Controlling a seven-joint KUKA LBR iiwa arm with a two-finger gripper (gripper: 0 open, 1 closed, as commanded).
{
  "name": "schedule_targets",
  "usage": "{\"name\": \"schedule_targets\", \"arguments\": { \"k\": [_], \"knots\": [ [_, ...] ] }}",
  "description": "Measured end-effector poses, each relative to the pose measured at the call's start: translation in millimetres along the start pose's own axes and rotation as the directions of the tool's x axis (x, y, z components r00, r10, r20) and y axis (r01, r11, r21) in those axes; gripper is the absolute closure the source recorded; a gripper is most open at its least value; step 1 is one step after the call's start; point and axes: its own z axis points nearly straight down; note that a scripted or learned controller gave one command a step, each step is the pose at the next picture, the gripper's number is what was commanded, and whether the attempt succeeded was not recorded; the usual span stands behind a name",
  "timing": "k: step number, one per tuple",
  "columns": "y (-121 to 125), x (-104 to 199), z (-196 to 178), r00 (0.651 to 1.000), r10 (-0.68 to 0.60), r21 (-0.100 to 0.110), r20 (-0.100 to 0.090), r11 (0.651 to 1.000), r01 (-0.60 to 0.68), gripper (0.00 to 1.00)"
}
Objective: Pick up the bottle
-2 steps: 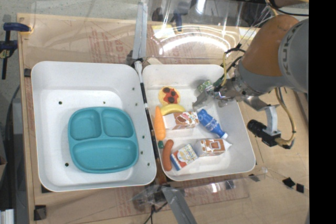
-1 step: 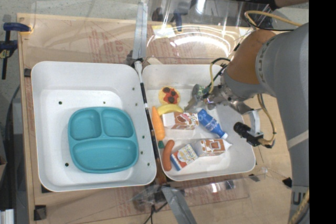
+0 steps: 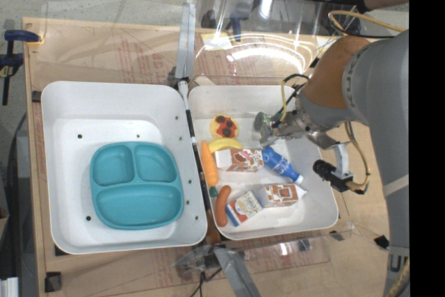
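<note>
Cartons (image 3: pixel 245 207), sausage (image 3: pixel 222 204) at near edge. Bottle (image 3: pixel 281 165) — blue, small, lying flat mid right bin (image 3: pixel 316 215); likely light, slick, rigid; grasp across body. Gripper (image 3: pixel 267 130) just above its top end — opening cannot be told.

Two white bins (image 3: pixel 111 97) sit on the tan bench (image 3: pixel 104 55). The left one holds a teal tray (image 3: pixel 136 186). In the right: a blue bottle (image 3: pixel 281 165) with white label, orange carrot (image 3: pixel 210 165), yellow banana (image 3: pixel 224 145), reddish sausage (image 3: pixel 222 205), brown-and-white cartons (image 3: pixel 240 160).
</note>
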Motion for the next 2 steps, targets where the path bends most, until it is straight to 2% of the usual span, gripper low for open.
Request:
{"name": "schedule_targets", "arguments": {
  "k": [1, 2],
  "knots": [
    [-35.2, 26.8, -103.9, 0.957, -0.29, -0.003, 0.001, 0.957, 0.29, 1.0],
    [-35.3, 26.7, -103.6, 0.957, -0.289, -0.003, 0.001, 0.957, 0.289, 0.0]
  ]
}}
